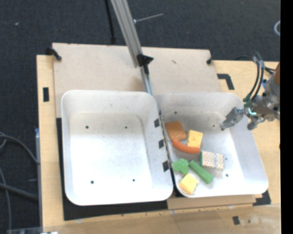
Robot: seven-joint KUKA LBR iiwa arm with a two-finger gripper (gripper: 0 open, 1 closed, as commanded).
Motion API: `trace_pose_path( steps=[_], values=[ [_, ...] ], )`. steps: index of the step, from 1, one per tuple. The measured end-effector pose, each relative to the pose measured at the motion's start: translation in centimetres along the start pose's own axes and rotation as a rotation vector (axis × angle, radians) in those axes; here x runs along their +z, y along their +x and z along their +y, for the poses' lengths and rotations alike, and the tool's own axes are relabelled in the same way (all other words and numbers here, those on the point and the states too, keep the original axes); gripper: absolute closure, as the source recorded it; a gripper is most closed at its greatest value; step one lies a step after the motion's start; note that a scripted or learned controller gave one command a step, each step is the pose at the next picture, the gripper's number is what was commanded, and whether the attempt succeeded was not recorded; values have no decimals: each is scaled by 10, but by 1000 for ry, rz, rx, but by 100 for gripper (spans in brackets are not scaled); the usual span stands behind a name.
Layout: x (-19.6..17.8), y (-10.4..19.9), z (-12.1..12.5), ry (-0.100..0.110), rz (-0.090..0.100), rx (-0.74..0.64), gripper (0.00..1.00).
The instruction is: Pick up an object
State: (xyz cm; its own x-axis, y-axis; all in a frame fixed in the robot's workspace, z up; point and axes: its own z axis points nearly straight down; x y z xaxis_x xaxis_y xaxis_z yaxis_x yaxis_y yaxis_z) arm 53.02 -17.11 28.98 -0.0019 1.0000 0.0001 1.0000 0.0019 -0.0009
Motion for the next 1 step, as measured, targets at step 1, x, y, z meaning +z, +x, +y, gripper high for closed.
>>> trace_pose_path(
  steps=[1],
  values=[
    [-2, 0, 1, -4, -1, 0, 0]
  ],
)
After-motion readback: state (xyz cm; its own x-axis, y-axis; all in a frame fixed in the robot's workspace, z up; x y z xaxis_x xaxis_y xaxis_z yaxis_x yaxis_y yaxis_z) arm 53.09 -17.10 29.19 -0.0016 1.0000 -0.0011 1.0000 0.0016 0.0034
